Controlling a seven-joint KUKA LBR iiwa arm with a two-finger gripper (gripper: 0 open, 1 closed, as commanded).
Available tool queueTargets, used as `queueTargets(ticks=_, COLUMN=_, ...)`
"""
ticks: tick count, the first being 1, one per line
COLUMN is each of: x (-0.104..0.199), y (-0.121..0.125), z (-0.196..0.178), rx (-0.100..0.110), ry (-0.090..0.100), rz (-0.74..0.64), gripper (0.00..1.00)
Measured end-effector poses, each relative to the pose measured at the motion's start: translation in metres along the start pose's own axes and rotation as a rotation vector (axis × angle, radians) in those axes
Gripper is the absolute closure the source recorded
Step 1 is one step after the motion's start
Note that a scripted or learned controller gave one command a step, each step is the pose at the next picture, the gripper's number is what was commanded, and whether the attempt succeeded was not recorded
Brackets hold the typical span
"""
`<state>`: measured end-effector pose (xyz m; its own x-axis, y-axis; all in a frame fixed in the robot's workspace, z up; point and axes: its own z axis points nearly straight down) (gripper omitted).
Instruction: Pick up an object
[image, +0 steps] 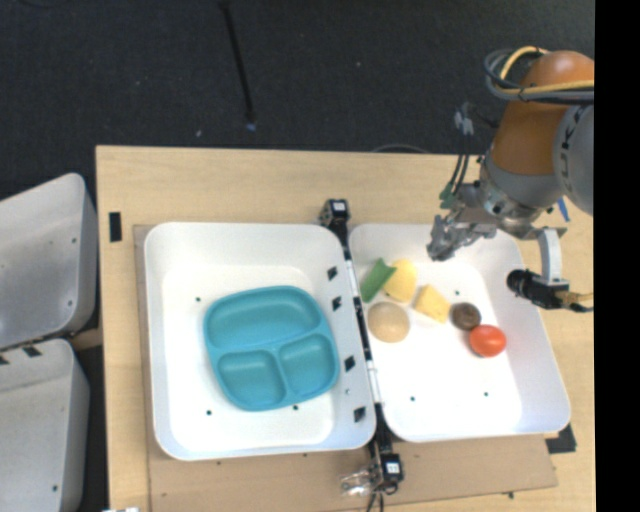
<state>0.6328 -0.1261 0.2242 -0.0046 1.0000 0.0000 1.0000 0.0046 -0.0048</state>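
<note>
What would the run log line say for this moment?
gripper above right bin, back edge | grasp: none seen | nearest: yellow piece | teal tray in left bin

**Surfaces on the Bench**

The pale wooden bench top (230, 185) looked matt, with a faint grain. The two shallow white plastic bins, left (170, 400) and right (520, 400), were smooth with a soft sheen. The teal three-compartment plastic tray (270, 346) had a smooth, slightly glossy finish. The small red round toy tomato (487, 341) looked glossy and plastic, as did the yellow wedge-shaped piece (432, 303). The beige round piece (388, 322) appeared matt. The dark metal two-finger gripper (443, 247) looked dull, while the orange band (535, 110) above the wrist shone smoothly. The dark floor covering (150, 70) looked rough, like carpet.
</note>
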Motion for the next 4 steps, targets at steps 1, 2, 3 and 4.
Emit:
queueTargets(ticks=1, x=0.047, y=-0.001, z=-0.006, rx=0.0, ry=0.001, rz=-0.002, gripper=1.0)
queueTargets(ticks=2, x=0.094, y=-0.001, z=-0.002, rx=0.002, ry=0.001, rz=-0.002, gripper=1.0)
queueTargets(ticks=3, x=0.145, y=-0.019, z=0.005, rx=0.001, ry=0.0, rz=-0.001, gripper=1.0)
queueTargets(ticks=4, x=0.189, y=-0.025, z=-0.004, rx=-0.002, ry=0.001, rz=-0.003, gripper=1.0)
